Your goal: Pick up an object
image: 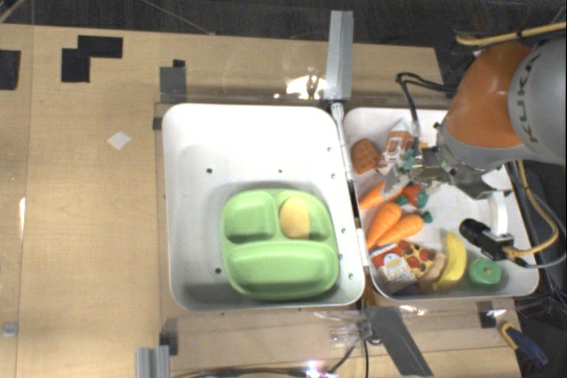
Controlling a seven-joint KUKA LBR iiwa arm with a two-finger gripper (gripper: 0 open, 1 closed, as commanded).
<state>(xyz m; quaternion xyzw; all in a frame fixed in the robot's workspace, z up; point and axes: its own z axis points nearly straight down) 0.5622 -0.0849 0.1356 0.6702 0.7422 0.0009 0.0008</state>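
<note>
At the left of the frame the wooden bench (pixel 80 217) lies bare apart from a few black marks near its upper left corner. Next comes the left white bin (pixel 190 146), filling the middle of the frame. In its lower half sits a green divided tray (pixel 279 266), and a yellow lemon-like fruit (pixel 296 217) rests in the tray's upper right compartment.

Just beside it, the right white bin (pixel 532 279) is crowded with toy food. Near its upper left corner is a brown round piece (pixel 364 156). Below that two carrots (pixel 394 227) lie at a slant, touching each other. Along the bottom edge there is a printed packet (pixel 403 265), then a yellow banana (pixel 454 258), then a green ring-shaped piece (pixel 485 272) in the lower right corner.

The arm (pixel 496 102) comes in from the right edge, orange band uppermost, and its gripper (pixel 416 173) hangs low over the upper middle of the right bin, just above the carrot tops. From here I cannot tell how the claw is set; it is lost among the small items
</note>
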